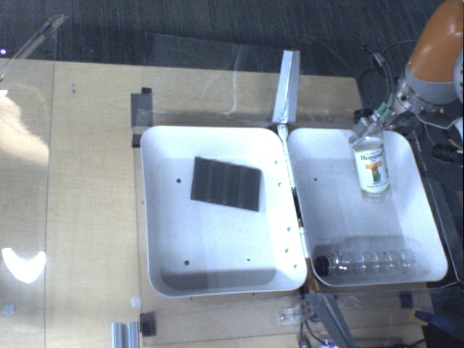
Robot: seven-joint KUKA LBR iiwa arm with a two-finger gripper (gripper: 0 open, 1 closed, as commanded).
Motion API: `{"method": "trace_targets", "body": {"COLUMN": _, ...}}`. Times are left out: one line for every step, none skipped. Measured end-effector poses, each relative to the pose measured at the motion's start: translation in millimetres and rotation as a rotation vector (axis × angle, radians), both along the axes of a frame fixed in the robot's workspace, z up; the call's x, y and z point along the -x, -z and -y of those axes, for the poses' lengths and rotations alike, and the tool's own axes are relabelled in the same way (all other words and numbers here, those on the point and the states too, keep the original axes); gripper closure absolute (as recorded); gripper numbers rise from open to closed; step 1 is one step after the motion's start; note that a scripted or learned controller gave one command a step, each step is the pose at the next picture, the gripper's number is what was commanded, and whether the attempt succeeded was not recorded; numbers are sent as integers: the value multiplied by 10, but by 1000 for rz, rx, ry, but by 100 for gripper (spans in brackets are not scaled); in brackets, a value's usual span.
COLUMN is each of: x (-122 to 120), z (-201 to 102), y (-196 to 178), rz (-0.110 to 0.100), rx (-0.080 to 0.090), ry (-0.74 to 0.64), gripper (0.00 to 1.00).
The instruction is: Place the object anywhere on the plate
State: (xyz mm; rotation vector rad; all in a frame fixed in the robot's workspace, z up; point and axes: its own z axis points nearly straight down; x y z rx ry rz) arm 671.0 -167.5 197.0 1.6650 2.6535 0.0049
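Camera view: wooden bench [80, 216], dark carpet [181, 6] behind; tool [377, 116] pinching bottle [371, 164].

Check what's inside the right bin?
Right bin holds an upright labelled bottle under the gripper, and a clear bottle lying along its near wall.

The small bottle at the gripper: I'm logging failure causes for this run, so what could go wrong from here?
1. The small bottle hangs by its neck at the gripper and might slip or swing.
2. The dark plate lies in the left bin, so the carry crosses the bins' rims.
3. The clear bottle lies below; a drop could land near it.
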Motion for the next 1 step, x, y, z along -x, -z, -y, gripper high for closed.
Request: {"method": "trace_targets", "body": {"x": 8, "z": -570, "y": -150, "rz": -3, "rx": -1, "ry": -121, "gripper": 100}}
